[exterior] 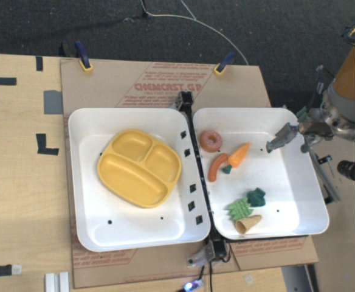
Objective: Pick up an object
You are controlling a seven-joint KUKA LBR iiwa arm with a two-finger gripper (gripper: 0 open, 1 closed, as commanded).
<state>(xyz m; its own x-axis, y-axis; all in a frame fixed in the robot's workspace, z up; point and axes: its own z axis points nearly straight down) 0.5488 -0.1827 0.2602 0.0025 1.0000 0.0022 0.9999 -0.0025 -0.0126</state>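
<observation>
Gripper [285, 136]: at the right rim of the right bin, above its upper right corner, reaching in from the right — whether it is spread or closed cannot be told, and nothing shows in its grasp.
Arm [341, 96]: grey with an orange band, at the right edge of the view, above the bench beside the right bin.
Right bin [299, 181]: shallow and white, holding all the small objects, which lie in its left half and well apart from the gripper.
Carrot [239, 154]: orange with a green end, tilted, near the bin's upper left, just beside the sausage.
Sausage [216, 166]: reddish orange, curved, lying left of the carrot.
Doughnut [211, 140]: pinkish brown ring, just above the sausage, near the divider between the bins.
Green pieces [247, 204]: a dark green one and a lighter leafy one, close together towards the bin's lower middle.
Cone [248, 224]: tan, lying on its side just below the leafy piece, near the front wall.
Left bin [83, 163]: white, touching the right bin along the divider.
Yellow tray [140, 167]: divided into compartments, lying tilted in the middle of the left bin.
Bench [19, 163]: light wood, with brown cardboard under both bins.
</observation>
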